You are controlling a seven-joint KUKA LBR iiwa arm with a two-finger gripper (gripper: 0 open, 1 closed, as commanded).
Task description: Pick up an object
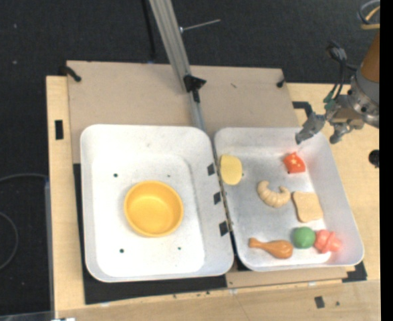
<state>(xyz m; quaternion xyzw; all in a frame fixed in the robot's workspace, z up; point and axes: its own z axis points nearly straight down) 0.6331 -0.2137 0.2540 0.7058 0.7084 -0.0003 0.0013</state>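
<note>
The right bin [250,146] holds several toy foods: a yellow piece [230,170] at its left side, a red piece [293,163], a croissant [273,194], a slice of toast [307,206], a drumstick [272,247], a green ball [303,237] and a pink-red piece [325,241]. My gripper [322,130] hangs above the bin's far right corner, up and to the right of the red piece. Its two fingers stand apart with nothing between them.
A yellow bowl [154,208] sits in the left bin [103,152]. A slanted metal pole [173,39] rises from behind the bins' shared edge. The wooden bench [150,89] extends around both bins.
</note>
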